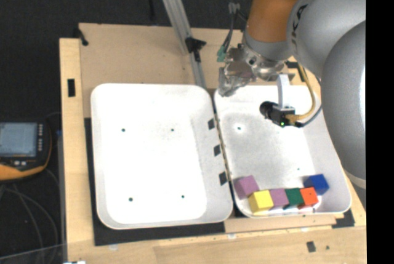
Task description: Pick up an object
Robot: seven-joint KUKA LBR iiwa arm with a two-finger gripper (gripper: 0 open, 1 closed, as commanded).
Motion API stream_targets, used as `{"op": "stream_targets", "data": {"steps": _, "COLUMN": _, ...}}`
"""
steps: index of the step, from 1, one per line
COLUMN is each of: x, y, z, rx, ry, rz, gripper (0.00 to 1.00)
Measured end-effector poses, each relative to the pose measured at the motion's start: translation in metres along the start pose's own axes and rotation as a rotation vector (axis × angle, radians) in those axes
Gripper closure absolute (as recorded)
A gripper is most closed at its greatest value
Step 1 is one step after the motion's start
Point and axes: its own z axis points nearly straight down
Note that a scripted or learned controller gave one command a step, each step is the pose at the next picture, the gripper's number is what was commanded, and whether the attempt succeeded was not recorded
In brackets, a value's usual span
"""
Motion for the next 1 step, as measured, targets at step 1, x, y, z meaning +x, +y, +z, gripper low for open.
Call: {"op": "stream_targets", "data": {"steps": 1, "x": 0.0843, "y": -0.0407, "z": 0.0154, "rx": 0.006, "ry": 0.005, "rz": -0.006, "gripper": 1.0}}
